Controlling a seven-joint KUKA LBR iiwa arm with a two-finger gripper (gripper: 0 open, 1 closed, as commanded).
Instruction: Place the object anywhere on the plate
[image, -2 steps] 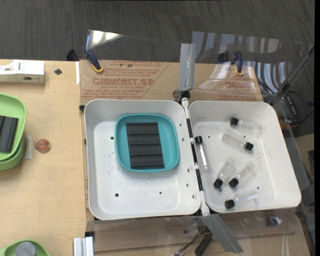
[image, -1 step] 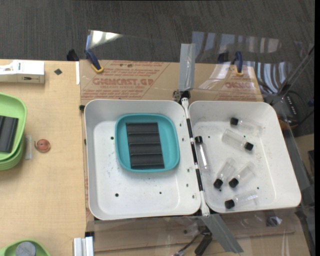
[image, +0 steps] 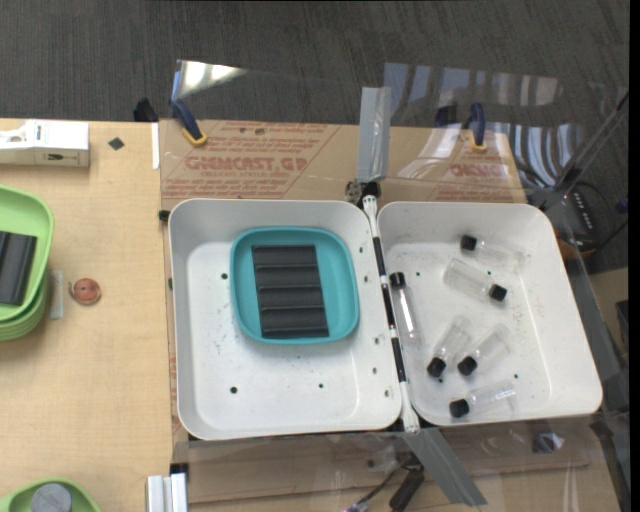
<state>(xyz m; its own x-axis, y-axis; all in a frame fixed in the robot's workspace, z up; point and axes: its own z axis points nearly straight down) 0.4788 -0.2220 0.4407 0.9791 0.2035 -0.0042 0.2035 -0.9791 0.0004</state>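
No vial is on the teal plate yet; a clean pick would target the isolated vial, well apart from others. Hand's state: cannot tell.

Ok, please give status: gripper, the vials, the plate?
Teal plate in left bin, dark ridged insert on it. Clear black-capped vials loose in right bin. Nothing blocking the plate.

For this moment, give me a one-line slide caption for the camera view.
Teal plate sits in the left bin; six clear black-capped vials lie scattered in the right bin.
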